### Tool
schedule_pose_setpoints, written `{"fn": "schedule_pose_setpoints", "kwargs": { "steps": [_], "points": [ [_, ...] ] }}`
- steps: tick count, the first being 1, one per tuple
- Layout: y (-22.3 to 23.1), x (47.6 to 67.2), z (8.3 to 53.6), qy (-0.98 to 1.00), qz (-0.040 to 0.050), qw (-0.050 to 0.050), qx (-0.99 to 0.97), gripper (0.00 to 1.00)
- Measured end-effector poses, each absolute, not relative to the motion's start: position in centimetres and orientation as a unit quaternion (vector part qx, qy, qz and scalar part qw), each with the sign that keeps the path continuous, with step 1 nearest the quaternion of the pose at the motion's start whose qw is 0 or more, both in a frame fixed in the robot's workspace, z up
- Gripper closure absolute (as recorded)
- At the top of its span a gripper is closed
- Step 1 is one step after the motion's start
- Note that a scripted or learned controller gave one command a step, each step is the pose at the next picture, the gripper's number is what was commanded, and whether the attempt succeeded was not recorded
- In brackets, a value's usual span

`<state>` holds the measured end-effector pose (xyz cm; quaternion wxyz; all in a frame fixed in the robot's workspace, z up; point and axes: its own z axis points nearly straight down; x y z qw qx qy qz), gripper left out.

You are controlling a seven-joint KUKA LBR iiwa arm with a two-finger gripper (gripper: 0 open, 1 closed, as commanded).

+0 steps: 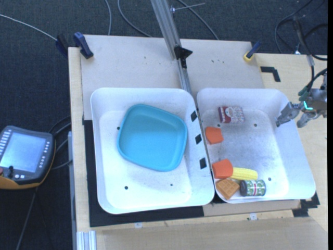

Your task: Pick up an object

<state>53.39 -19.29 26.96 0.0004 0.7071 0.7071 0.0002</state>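
We're looking down on the bench (130, 56) with its two white bins, and the gripper (297, 116) hangs at the far right rim of the right bin (291, 155), out over the edge rather than above the toys. Its fingers (285, 116) look spread a little way apart with nothing between them — though they are small here and we can't judge the gap any closer than that.

The pickable things sit toward the right bin's inner side. Nearest the top is a small red-and-white packet (231, 114), lying flat; below it, an orange block (214, 135) close to the divider. Down in the lower corner we've got a cluster: a red-orange block (222, 168), a yellow corn cob (244, 174) just beside it, a waffle-like biscuit (227, 188) and a small can (253, 187) lying on its side, all crowded together. The left bin (104, 139) carries a blue plate (152, 137).

Our pick would be the lone orange block — it looks like light, stiff toy plastic, probably a bit slick, with flat sides to squeeze across and free room around it. The can would likely roll. The block lies well apart from the fingers, away to their left and somewhat nearer us.
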Motion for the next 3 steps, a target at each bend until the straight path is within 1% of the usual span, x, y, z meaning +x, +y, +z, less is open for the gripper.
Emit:
{"fn": "schedule_pose_setpoints", "kwargs": {
  "steps": [1,2,3],
  "points": [
    [-19.3,53.4,26.9,0.707,0.0002,0.0,0.707,0.0],
    [-20.0,53.4,21.0,0.707,-0.0013,-0.002,0.707,0.0],
    [-19.6,53.7,16.6,0.707,-0.0008,-0.002,0.707,0.0]
  ]
}}
